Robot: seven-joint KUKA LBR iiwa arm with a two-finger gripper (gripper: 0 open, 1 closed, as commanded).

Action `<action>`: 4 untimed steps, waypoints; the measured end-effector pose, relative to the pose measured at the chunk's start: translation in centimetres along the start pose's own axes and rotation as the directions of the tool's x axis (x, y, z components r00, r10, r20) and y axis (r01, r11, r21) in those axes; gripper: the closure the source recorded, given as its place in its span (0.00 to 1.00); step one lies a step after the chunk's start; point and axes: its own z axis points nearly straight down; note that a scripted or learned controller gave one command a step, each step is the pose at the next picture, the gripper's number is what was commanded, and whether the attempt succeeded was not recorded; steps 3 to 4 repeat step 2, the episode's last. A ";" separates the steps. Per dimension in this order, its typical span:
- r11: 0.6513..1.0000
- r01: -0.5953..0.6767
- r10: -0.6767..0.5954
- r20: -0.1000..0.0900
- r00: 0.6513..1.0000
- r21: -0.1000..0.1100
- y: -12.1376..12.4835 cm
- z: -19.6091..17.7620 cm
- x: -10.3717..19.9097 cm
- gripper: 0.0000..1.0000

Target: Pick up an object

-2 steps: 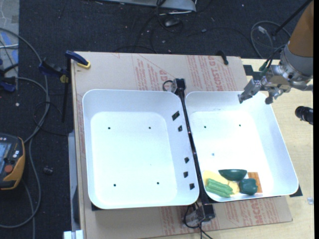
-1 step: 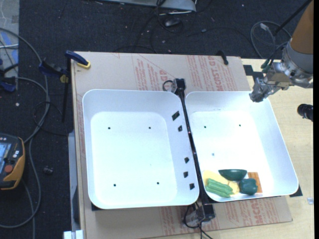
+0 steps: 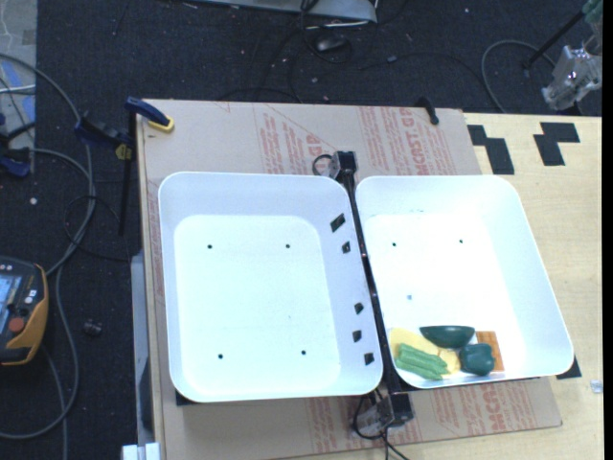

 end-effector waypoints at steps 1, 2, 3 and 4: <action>1.000 0.001 -0.001 -0.002 1.000 0.005 -3.8 -6.3 2.4 1.00; 1.000 -0.004 0.004 -0.002 1.000 0.010 -10.1 -6.1 0.6 1.00; 1.000 -0.004 0.004 -0.002 1.000 0.010 -10.1 -6.1 0.6 1.00; 1.000 -0.004 0.004 -0.002 1.000 0.010 -10.1 -6.1 0.6 1.00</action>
